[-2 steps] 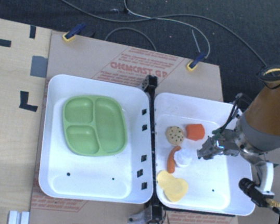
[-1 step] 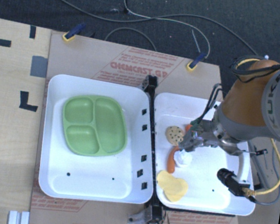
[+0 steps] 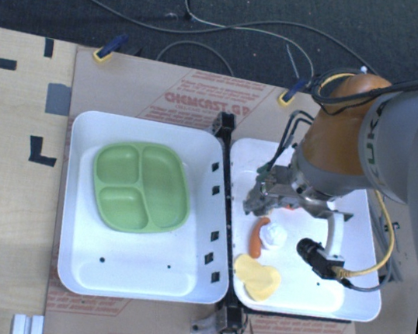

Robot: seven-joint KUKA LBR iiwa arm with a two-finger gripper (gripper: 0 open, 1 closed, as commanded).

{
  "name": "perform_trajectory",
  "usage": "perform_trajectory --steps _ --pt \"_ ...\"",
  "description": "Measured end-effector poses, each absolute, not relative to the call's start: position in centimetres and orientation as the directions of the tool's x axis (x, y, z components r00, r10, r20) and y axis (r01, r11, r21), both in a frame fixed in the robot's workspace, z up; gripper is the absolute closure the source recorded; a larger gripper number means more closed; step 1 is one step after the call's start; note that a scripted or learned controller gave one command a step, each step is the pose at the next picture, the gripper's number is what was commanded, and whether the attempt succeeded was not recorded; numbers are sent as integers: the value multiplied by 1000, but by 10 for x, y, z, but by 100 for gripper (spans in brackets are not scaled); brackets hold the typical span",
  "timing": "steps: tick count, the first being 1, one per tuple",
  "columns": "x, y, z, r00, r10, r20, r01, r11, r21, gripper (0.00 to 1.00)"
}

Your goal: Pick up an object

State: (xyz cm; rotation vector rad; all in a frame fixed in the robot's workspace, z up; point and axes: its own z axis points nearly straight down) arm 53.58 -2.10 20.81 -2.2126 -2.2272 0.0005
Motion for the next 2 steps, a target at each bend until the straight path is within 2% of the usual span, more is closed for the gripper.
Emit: perform_trajectory --steps 1,2 --pt "558 25 220 -6 1000 1 1000 6 0 100" --pt "583 69 210 -6 1000 1 1000 6 -1 100"
